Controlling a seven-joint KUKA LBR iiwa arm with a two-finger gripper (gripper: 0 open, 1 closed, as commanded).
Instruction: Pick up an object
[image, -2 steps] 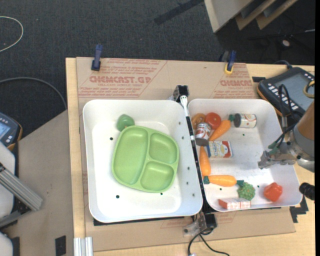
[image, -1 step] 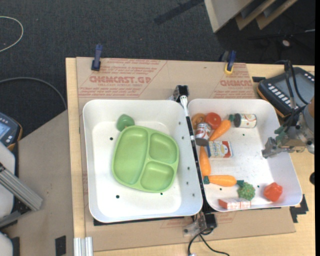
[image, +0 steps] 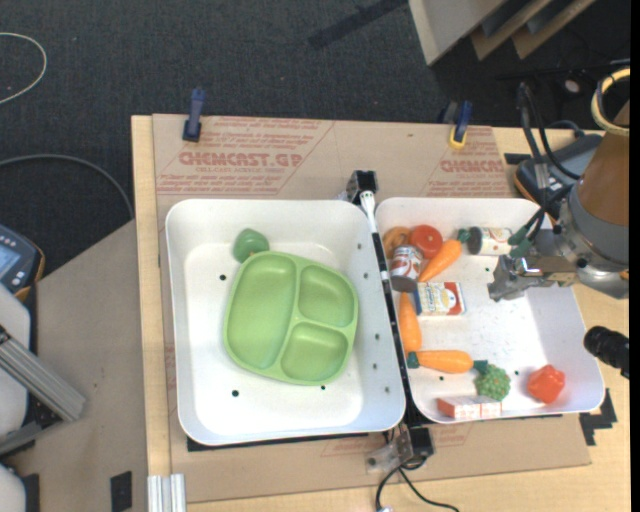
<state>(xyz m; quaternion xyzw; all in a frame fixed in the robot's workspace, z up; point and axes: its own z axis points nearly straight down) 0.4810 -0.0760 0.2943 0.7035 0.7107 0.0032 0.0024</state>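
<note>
The right bin (image: 525, 335) holds several toy foods: a red tomato (image: 427, 238), an orange carrot (image: 441, 259) lying at a slant, a small can (image: 404, 262), a white and red carton (image: 438, 299), two more carrots (image: 444, 361), a broccoli floret (image: 490, 381), a red pepper (image: 546, 384) and a flat red and white box (image: 468, 408). My gripper (image: 506, 282) hangs over the right bin's upper right part, to the right of the carton and below a small white bottle (image: 485, 240). Nothing is visibly held in it.
The left bin (image: 182, 300) carries a green divided plate (image: 292, 317) and a small green lump (image: 251, 243) at its upper left. A black divider rail (image: 378, 250) runs between the bins. Bare floor shows in the right bin's middle, under and left of the gripper.
</note>
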